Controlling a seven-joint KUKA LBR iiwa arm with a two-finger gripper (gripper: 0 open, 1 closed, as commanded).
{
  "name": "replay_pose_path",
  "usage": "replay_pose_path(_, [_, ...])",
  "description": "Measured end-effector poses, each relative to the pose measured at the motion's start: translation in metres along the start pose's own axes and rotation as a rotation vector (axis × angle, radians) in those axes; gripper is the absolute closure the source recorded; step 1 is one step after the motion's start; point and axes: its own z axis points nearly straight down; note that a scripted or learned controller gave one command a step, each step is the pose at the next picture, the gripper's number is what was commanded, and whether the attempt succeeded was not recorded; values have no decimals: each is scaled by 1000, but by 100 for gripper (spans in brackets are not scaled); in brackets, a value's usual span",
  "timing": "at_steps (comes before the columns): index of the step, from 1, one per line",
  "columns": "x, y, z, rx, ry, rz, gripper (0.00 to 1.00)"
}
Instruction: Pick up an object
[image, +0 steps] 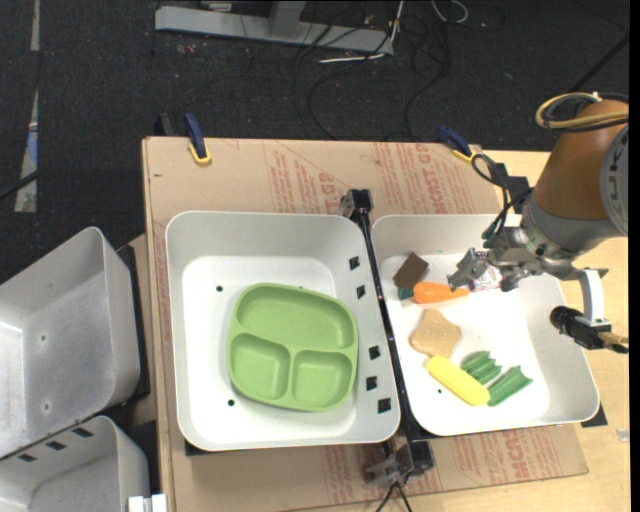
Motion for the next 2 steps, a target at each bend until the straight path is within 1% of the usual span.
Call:
replay_pose_path(1, [9, 5, 55, 1, 0, 0, 0])
replay_pose_path(2, [9, 5, 81, 1, 0, 3, 0])
